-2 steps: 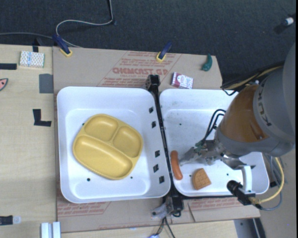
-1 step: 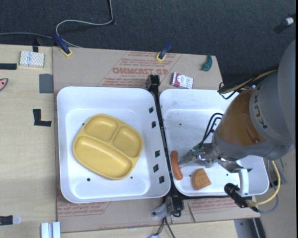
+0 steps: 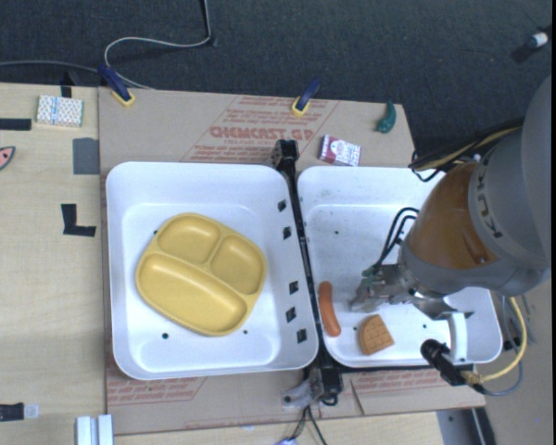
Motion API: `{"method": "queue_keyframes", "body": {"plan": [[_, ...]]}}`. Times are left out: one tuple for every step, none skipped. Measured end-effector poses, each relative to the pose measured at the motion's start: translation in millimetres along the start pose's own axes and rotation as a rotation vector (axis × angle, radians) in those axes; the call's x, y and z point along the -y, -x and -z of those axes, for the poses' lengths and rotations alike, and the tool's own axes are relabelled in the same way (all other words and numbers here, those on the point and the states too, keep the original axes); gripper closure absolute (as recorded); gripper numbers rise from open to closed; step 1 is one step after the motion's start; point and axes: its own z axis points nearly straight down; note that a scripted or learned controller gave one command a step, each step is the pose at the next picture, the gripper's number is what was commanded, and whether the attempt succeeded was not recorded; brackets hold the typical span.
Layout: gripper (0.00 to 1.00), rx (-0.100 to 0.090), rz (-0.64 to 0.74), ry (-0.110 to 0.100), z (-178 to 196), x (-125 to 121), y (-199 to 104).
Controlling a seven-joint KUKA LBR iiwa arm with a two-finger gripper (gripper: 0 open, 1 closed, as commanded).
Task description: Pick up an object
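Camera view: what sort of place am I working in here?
Probably a lab test bench for robot picking: two white bins clamped on cardboard, toy food like a hot dog and yellow tray, loose cables.

A thin orange sausage (image 3: 329,308) lies lengthwise by the right bin's left wall; a brown cracker (image 3: 375,335) lies near it.

Robotics laboratory test bench. A grey industrial arm (image 3: 500,221) reaches over two white bins (image 3: 130,248) mounted on a cardboard sheet (image 3: 250,128) fastened by clamps (image 3: 306,97); loose cables (image 3: 157,44) and black tape markers (image 3: 74,221) cross the wooden benchtop (image 3: 28,276).
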Motion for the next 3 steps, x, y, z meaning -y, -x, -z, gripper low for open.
{"method": "queue_keyframes", "body": {"plan": [[0.00, 0.000, 0.000, 0.000, -0.1, 0.1, -0.1], [1.00, -0.002, 0.001, -0.001, 9.0, 0.0, -0.8], [0.00, -0.002, 0.000, -0.002, 9.0, 0.0, -0.9]]}}
